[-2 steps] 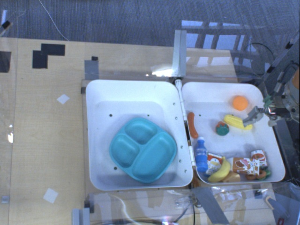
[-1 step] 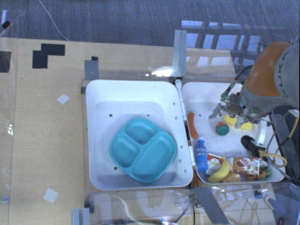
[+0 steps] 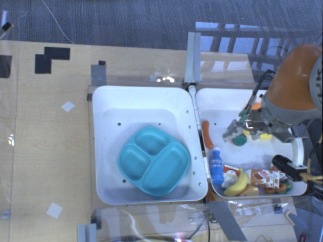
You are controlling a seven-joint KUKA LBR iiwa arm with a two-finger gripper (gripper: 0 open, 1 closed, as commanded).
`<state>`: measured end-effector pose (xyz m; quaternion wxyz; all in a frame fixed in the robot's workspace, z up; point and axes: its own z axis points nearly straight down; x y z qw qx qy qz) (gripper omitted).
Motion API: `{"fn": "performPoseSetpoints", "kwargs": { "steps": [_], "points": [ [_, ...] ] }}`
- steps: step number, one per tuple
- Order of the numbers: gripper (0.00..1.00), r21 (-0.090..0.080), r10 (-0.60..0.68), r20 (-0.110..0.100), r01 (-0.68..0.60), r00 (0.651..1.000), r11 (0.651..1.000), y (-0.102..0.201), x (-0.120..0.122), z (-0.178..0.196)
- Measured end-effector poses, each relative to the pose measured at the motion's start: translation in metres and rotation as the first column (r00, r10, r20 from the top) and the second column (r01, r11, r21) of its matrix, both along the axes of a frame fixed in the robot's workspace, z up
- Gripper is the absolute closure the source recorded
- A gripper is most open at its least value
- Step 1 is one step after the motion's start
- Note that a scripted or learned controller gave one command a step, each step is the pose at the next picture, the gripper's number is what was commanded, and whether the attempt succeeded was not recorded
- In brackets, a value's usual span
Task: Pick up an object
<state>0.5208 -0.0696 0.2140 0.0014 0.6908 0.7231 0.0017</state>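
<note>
Scanning the right-hand shallow white bin [image 3: 222, 105] from its near rim: a yellow banana [image 3: 238, 184] lies along the rim. A small printed carton [image 3: 229, 174] touches it from behind, and a brown-and-white carton [image 3: 263, 177] sits just beside it on the right. A blue plastic bottle [image 3: 216, 166] lies against the divider side, its long axis running near to far. Across the divider, at like depth, a teal divided plate [image 3: 154, 160] sits in the left-hand white bin [image 3: 116, 105].

Mid-bin, on bare floor and apart from that pile, is a small teal round object [image 3: 239, 140]. The jaws hang just on its far side, low over the bin. Whether they are open or shut I cannot tell, and nothing shows as held. A yellow piece [image 3: 265, 136] lies just right of the teal object, under the wrist. A red-orange stick [image 3: 205, 133] lies along the divider to the left, long axis near to far.

Farther back, a small orange piece [image 3: 256, 106] peeks out beside the grey arm with its orange band [image 3: 298, 84].

Judgement: the teal object is the likeliest pick. It lies slightly nearward of and below the jaws. Being round, it should need no turning to line up.
</note>
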Motion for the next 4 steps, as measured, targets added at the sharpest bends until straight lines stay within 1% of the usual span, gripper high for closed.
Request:
{"fn": "performPoseSetpoints", "kwargs": {
  "steps": [1, 2, 3, 4],
  "points": [
    [0.0, -0.001, 0.238, -0.001, -0.238, 0.971, 0.971, -0.053, 0.025, -0.111],
    [0.0, -0.003, 0.124, 0.006, -0.124, 0.992, 0.992, -0.066, 0.086, -0.126],
    [0.0, -0.008, 0.495, 0.006, -0.495, 0.869, 0.869, -0.081, 0.083, -0.125],
    [0.0, -0.009, 0.562, 0.006, -0.562, 0.827, 0.827, -0.053, 0.04, -0.124]
  ]
}}
